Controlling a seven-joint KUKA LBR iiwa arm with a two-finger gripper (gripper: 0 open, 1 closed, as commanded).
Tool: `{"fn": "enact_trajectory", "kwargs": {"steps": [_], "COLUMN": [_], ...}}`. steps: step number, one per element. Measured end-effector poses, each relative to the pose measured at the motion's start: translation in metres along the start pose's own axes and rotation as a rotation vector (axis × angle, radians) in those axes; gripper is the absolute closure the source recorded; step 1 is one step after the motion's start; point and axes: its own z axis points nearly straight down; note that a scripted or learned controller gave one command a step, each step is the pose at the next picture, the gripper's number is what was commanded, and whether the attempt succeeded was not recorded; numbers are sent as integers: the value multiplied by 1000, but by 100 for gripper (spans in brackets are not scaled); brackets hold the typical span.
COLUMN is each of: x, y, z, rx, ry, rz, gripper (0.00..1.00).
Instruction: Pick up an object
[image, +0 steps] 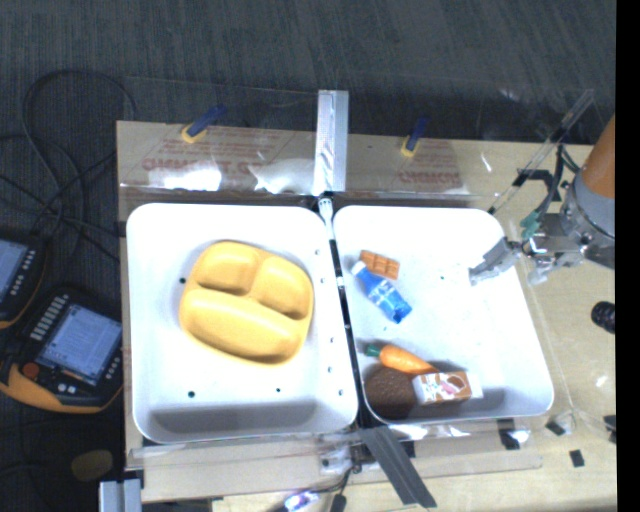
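Observation:
The right bin (500, 330) holds several small items. An orange waffle-like block (380, 265) lies next to a blue-and-white bottle (384, 294) near the bin's upper left. A carrot (404, 358), a dark brown round lump (388, 390) and a small orange-and-white carton (443, 386) sit along its front edge. My gripper (487, 267) hangs over the bin's upper right part, reaching in from the right rim and well apart from every item. I see nothing held in it.
The left bin (150, 390) carries a large yellow divided tray (246, 300). A raised divider (340, 310) runs between the two bins. Cables and a handheld pendant (65, 345) lie off the bench to the left. Clips and plastic sheeting line the back edge.

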Motion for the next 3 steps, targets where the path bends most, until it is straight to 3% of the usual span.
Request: {"fn": "enact_trajectory", "kwargs": {"steps": [1,2,3], "x": [37,70,70], "y": [32,73,74], "z": [147,191,180], "rx": [-1,-11,-17], "ry": [1,-6,-4], "rz": [-388,-449,-448], "gripper": [0,0,100]}}
